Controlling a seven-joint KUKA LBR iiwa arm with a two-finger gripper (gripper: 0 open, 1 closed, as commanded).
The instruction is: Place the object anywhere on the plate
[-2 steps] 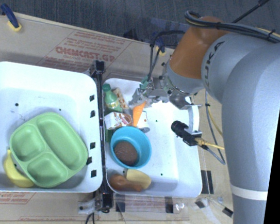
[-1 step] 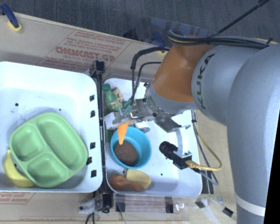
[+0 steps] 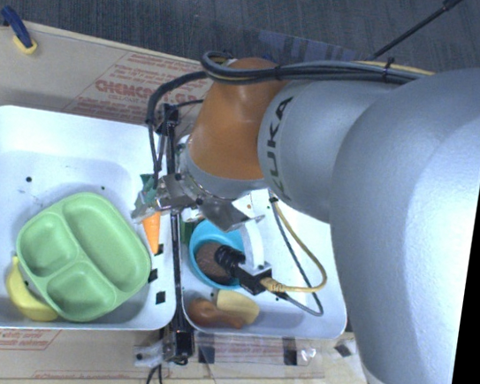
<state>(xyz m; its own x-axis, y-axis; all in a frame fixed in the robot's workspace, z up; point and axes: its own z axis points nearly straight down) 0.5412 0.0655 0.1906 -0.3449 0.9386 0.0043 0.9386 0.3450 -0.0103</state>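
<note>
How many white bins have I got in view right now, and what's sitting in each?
2. The left bin holds a green divided plate over something yellow. The right bin, largely hidden under the arm, shows a blue bowl and a potato-like item.

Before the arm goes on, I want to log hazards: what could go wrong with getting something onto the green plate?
1. The carrot sits at the wall between the bins, beside the plate; a slight miss could drop it off the plate's rim.
2. The arm hides the end effector, so whether it has hold of anything can't be checked.
3. The plate rests tilted on a yellow item, so anything set down might slide.
</note>
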